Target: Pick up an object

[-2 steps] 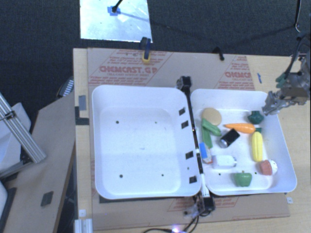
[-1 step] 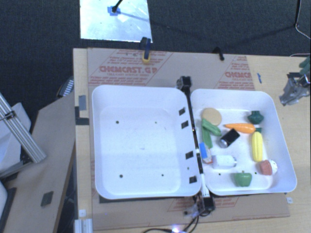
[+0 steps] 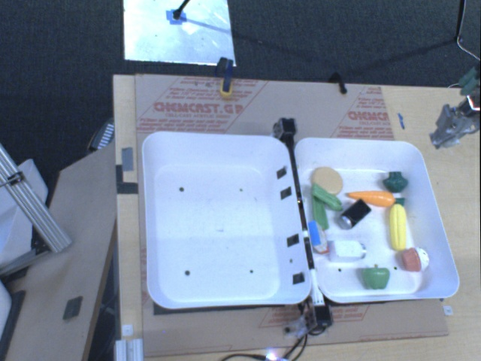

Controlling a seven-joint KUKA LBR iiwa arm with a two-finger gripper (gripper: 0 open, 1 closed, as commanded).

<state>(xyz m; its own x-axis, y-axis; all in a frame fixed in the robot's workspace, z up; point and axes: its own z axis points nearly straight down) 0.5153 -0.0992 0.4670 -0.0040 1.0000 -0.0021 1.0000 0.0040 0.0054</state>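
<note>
Nothing grabbed yet: end effector (image 3: 453, 125) sits off past the right bin (image 3: 440, 224), can't tell its state, toys untouched.

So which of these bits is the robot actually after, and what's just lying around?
For the job:
- hand
- carrot
- corn cob
- green pepper
- round biscuit
- black block
- right bin

Just lying about:
- left bin
- cardboard sheet
- shiny plate
</note>
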